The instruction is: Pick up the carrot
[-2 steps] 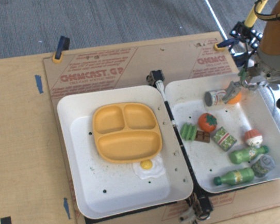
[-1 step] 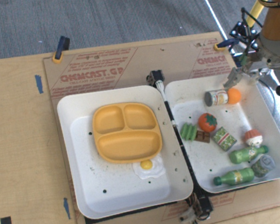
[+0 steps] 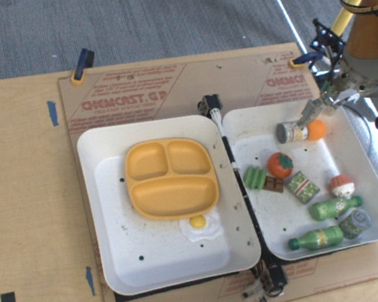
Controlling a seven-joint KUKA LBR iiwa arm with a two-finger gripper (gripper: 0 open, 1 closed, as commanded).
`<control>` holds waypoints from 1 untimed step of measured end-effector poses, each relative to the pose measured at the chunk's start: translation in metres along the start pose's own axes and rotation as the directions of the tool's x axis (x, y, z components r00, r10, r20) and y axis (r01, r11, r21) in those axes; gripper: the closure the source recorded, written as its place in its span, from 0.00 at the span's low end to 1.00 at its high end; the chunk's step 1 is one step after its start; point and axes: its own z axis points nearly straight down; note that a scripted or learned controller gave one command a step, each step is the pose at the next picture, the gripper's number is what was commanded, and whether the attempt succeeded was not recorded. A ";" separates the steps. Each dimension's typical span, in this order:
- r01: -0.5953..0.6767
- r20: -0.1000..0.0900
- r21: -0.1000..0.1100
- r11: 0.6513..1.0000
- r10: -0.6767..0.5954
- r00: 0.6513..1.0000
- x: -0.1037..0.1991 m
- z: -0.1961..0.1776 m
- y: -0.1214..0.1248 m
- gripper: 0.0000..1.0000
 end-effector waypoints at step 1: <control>0.028 0.003 -0.003 1.000 -0.028 1.000 -0.011 -0.005 -0.003 0.00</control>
